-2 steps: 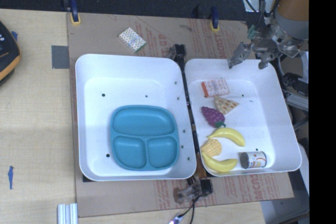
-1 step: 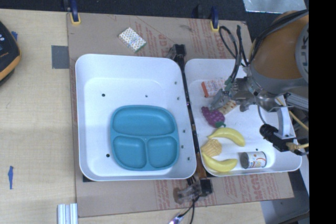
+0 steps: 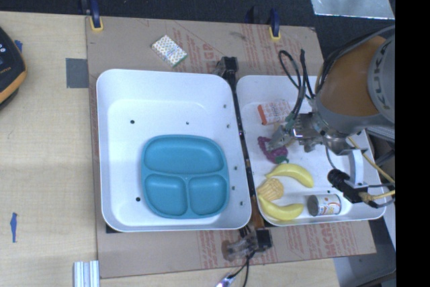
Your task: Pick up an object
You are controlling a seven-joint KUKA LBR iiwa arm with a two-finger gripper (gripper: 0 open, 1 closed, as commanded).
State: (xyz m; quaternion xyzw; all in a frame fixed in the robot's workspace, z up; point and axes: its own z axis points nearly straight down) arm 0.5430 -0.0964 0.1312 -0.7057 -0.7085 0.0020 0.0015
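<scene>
In the right bin (image 3: pixel 250 99) lie a purple toy (image 3: pixel 274 150), two yellow bananas (image 3: pixel 290 173) (image 3: pixel 281 210), a ridged yellow piece (image 3: pixel 271 189), a small spice bottle (image 3: pixel 325 204) on its side and an orange-and-white packet (image 3: pixel 273 111). My gripper (image 3: pixel 277 138) hangs low over the bin's middle, right above the purple toy, reaching in from the right. The grey arm with its orange band (image 3: pixel 349 87) covers the bin's right part.
The left bin (image 3: pixel 121 94) holds a blue three-compartment tray (image 3: pixel 184 175). A small patterned packet (image 3: pixel 168 50) lies on the cardboard behind it. Black cables (image 3: pixel 293 70) loop over the right bin's back rim. A dark device (image 3: pixel 8 67) sits at the far left edge.
</scene>
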